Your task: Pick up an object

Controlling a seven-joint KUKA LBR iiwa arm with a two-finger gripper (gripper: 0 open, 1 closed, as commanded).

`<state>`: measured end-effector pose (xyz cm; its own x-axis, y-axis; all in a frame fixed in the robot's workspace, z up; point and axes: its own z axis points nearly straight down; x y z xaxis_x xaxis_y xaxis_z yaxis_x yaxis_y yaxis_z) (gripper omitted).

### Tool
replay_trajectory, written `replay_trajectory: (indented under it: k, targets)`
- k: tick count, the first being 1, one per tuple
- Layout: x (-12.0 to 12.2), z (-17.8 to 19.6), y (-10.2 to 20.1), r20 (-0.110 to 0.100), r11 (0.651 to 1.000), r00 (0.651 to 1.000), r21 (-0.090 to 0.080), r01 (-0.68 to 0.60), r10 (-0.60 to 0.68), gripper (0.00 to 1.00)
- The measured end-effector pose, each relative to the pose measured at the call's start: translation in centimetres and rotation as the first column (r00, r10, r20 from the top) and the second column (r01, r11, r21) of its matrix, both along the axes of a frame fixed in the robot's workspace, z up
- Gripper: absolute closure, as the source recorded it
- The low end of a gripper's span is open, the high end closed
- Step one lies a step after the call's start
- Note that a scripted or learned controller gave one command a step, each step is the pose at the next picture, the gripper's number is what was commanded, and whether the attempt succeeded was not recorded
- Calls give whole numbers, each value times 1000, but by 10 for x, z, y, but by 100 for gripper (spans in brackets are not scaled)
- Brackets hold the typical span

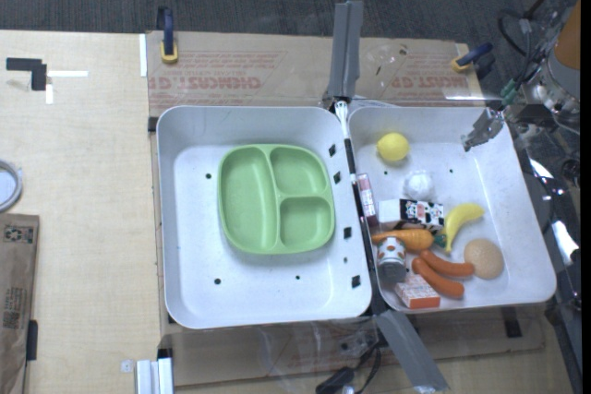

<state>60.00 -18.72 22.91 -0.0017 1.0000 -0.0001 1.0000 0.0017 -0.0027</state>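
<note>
Yellow lemon (392,147) lies in the right bin (517,189), at its far left; nearer the camera from it sit a banana (462,220), carrot (406,239) and egg (484,258); the gripper (482,130) hovers right of the lemon, its grip impossible to judge; left of the lemon, a green tray (276,198).
</note>
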Motion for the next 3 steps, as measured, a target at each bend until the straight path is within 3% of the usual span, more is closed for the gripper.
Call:
replay_trajectory:
  k: [1,2,3]
  targets:
    - [-39,-96,33,-1,998,998,1,-66,66,0]
    - [-82,-120,69,51,999,998,-15,41,-40,0]
    - [-39,-28,101,1,992,992,-1,-126,126,0]
